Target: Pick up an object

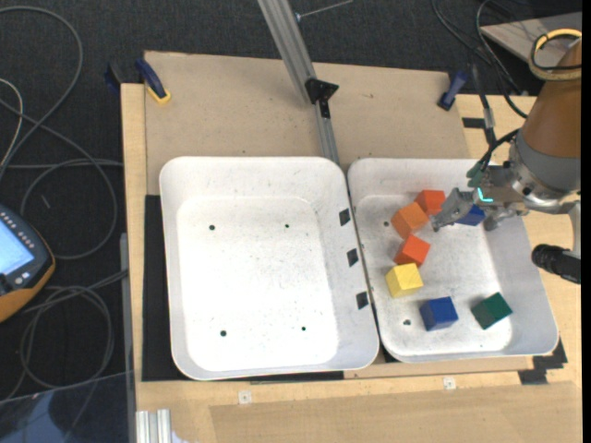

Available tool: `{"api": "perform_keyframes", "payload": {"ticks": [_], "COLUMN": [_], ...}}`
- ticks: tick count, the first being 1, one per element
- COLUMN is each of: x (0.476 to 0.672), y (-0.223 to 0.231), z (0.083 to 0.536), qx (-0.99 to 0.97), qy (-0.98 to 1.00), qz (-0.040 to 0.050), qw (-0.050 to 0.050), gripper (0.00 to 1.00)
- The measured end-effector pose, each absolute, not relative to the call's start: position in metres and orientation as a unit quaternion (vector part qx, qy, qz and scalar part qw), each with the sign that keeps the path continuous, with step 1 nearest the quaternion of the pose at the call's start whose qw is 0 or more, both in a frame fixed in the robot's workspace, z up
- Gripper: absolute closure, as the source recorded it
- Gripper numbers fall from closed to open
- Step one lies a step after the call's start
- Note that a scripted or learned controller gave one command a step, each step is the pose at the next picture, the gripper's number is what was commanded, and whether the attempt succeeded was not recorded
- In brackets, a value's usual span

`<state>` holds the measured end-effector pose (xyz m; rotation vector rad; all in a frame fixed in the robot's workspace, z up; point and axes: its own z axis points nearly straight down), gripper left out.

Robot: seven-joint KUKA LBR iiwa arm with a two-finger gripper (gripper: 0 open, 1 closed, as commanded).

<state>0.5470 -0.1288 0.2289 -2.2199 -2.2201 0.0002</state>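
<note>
Blue cube (439,312): lower middle of the right bin (526,340), nearest the frame's bottom.
Green cube (491,310): just right of it, tilted.
Yellow cube (404,279): above-left of the blue cube.
Orange cubes: one (415,249) just above the yellow, one (410,218) higher, a redder one (430,200) at the bin's upper part.
Second blue block (470,215): under the gripper, partly hidden.
Gripper (471,209): low over the bin's upper right; fingers' spread cannot be told.
Left bin (185,178): centre-left of the tabletop (231,109).
</note>
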Motion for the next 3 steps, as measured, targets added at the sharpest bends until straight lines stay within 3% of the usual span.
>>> {"api": "perform_keyframes", "payload": {"ticks": [2,3], "x": [0.535,0.534], "y": [-0.138,-0.138], "z": [0.126,0.098], "qx": [-0.708,-0.707], "qy": [-0.707,-0.707], "qz": [0.0013,0.0009], "qw": [0.003,0.002], "gripper": [0.00,0.00]}}
